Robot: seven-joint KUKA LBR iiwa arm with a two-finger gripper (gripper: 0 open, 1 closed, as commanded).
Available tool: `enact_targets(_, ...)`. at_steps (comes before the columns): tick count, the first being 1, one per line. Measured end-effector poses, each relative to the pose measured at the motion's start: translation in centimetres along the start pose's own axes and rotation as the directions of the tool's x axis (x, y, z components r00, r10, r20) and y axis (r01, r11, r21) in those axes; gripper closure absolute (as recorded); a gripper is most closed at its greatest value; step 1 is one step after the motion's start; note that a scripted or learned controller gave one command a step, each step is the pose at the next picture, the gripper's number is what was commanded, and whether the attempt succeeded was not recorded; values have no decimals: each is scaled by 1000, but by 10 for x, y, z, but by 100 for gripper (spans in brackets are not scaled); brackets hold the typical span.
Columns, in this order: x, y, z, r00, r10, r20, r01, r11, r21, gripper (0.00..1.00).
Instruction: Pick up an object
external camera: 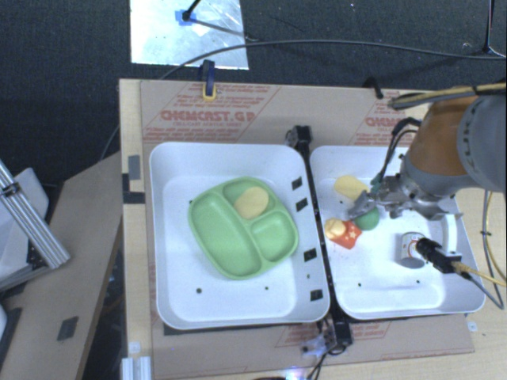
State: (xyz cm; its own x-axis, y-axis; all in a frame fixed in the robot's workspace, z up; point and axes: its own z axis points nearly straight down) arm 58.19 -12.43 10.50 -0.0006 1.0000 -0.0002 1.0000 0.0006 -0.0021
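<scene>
The right bin [380, 295] holds a pale yellow piece [348, 185] near its back left. A round green object [370, 220] and a red and yellow object [341, 233] lie close together at the bin's left side. My gripper [366, 207] hangs low directly over the green object, between it and the yellow piece. Its grey body hides the green object's top edge. I see nothing lifted off the bin floor. The arm [451, 145] reaches in from the right.
A small silver-rimmed can [409, 248] lies on the right bin's floor, right of the gripper. The left bin [182, 291] bears a green divided plate [230, 240] with a yellow item [253, 203] in its back compartment. A black divider [315, 236] separates the bins.
</scene>
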Motion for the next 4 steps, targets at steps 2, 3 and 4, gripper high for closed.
enact_targets(2,0,2,9,1000,0,1,0,1000,-6,100)
enact_targets(3,4,-5,-49,1000,-3,1,3,1000,-8,100)
enact_targets(4,0,-8,-112,1000,-3,2,3,1000,-10,100)
